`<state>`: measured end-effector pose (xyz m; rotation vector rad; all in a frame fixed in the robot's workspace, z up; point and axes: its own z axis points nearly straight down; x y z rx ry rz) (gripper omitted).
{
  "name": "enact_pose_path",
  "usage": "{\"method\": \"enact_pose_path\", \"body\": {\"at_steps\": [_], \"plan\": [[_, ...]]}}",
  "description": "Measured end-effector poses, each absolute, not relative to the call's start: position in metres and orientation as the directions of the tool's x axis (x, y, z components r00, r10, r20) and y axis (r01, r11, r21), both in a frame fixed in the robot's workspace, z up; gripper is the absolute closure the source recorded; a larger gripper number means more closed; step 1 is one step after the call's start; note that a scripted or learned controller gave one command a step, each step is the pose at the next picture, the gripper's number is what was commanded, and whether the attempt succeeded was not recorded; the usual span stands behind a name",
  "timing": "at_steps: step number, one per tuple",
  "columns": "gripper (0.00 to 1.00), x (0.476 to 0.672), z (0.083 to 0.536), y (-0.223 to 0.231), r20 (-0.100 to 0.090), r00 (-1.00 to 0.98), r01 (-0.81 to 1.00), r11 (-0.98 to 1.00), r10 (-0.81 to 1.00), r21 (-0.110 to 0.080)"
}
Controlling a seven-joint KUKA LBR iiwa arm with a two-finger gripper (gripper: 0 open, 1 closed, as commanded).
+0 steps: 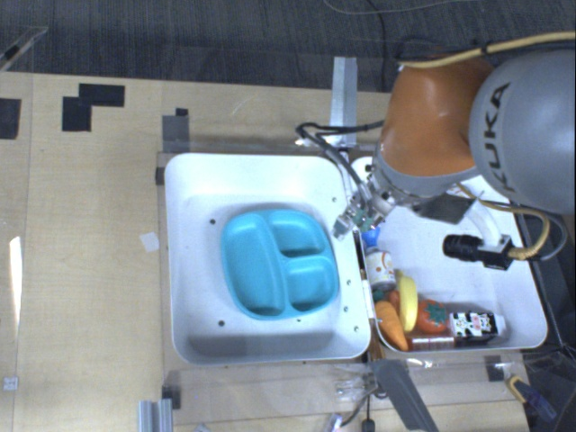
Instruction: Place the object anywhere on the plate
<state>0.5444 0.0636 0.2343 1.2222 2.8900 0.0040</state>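
Blue plate (pixel 277 264) waits bare while the gripper (pixel 353 218), fingers' state untellable, hovers at its two o'clock; next comes a grasp.

Robotics lab: KUKA arm (pixel 504 124), bins (pixel 184 241), cabling (pixel 378 7).

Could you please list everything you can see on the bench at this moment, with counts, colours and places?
Bins: two, white, side by side on the bench.
Plate: one, blue, three compartments, in the left bin.
Banana: one, yellow, near corner of the right bin.
Carrot: one, orange, beside the banana.
Small bottle: one, white with a blue cap, by the divider in the right bin.
Dark packet: one, black with white markings, near edge of the right bin.
Cable: one, thin, on the dark floor beyond.
Arm: one, grey with orange band, from the right.
Gripper: one, over the divider between the bins.
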Motion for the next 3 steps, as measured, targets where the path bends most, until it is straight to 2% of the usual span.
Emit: {"method": "enact_pose_path", "body": {"at_steps": [1,2,3], "plan": [[1.0,0.488,0.198,0.09,-0.001,-0.736,0.677,0.736,0.677,0.003],[1.0,0.488,0.183,0.165,-0.001,-0.705,0.709,0.705,0.709,0.004],[1.0,0.547,0.247,0.194,-0.003,-0.708,0.706,0.708,0.706,0.006]]}}
